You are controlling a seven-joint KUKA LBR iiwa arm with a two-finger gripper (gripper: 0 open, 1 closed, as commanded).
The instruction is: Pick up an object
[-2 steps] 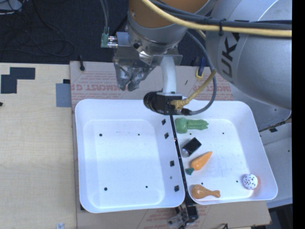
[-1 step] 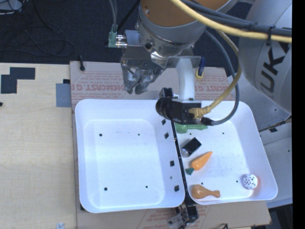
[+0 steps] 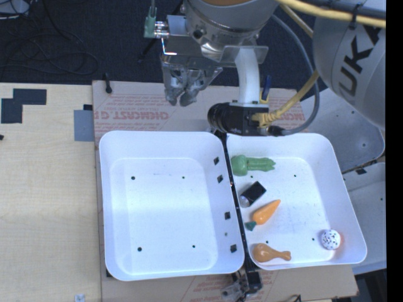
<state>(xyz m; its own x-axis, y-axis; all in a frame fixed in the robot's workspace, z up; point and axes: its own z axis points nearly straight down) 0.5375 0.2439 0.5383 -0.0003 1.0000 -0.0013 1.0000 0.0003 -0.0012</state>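
My gripper [image 3: 182, 96] hangs high above the back edge of the left bin [image 3: 113, 145], fingers pointing down, pressed together with nothing between them. In the right bin [image 3: 327, 145] lie a green toy [image 3: 252, 165] near the divider at the back, a small black block [image 3: 253, 192] below it, an orange carrot [image 3: 266, 212] further forward, an orange pear-shaped toy [image 3: 271, 253] at the front edge, and a white speckled ball [image 3: 330, 238] at the front right.
The two bins meet at a dark divider [image 3: 230, 194]. Cardboard [image 3: 132, 109] lies under and behind the bins. The wooden bench [image 3: 44, 187] stretches to the left. The arm's grey body [image 3: 352, 49] fills the upper right.
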